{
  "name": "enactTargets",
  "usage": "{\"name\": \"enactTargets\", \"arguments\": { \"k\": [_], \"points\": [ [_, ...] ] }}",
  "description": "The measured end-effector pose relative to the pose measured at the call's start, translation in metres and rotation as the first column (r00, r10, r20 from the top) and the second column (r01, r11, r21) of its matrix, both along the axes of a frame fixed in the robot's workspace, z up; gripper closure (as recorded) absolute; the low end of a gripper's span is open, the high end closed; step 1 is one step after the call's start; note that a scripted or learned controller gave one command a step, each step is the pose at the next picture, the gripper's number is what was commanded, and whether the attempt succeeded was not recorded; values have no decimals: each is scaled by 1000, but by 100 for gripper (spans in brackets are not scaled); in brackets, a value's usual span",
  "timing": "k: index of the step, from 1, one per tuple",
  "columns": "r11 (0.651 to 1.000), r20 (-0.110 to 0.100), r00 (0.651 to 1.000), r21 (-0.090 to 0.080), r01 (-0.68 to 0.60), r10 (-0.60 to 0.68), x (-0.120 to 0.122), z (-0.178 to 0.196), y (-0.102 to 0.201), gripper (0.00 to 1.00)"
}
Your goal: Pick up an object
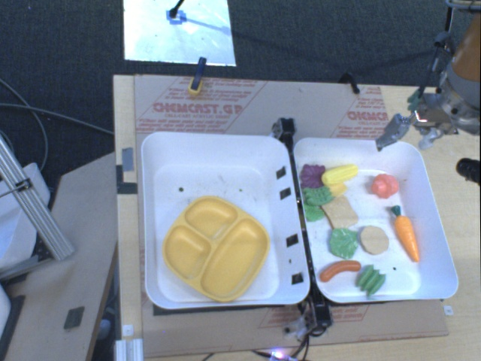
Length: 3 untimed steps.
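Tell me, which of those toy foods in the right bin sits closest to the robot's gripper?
The pink round toy near the bin's far right corner. It lies just below the gripper, while the carrot, corn and the rest sit farther away.

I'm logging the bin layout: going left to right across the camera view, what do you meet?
Yellow divided plate in the left bin → purple grapes → yellow corn → pink fruit → orange carrot → tool above the right bin's far corner.
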<state>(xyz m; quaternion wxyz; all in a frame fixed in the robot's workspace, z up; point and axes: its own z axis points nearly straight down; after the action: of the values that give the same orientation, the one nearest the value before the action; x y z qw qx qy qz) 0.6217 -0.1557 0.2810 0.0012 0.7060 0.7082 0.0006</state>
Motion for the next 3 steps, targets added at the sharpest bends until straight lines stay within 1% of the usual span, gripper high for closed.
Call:
{"name": "enactTargets", "arguments": {
  "k": [1,2,3],
  "points": [
    [1000,-20,1000,5,5,-5,-65,-159,-6,0],
    [1000,-7,1000,4,3,-3,-138,-141,29,0],
    [1000,1,1000,0,-1,1,-113,-138,21,0]
  ]
}}
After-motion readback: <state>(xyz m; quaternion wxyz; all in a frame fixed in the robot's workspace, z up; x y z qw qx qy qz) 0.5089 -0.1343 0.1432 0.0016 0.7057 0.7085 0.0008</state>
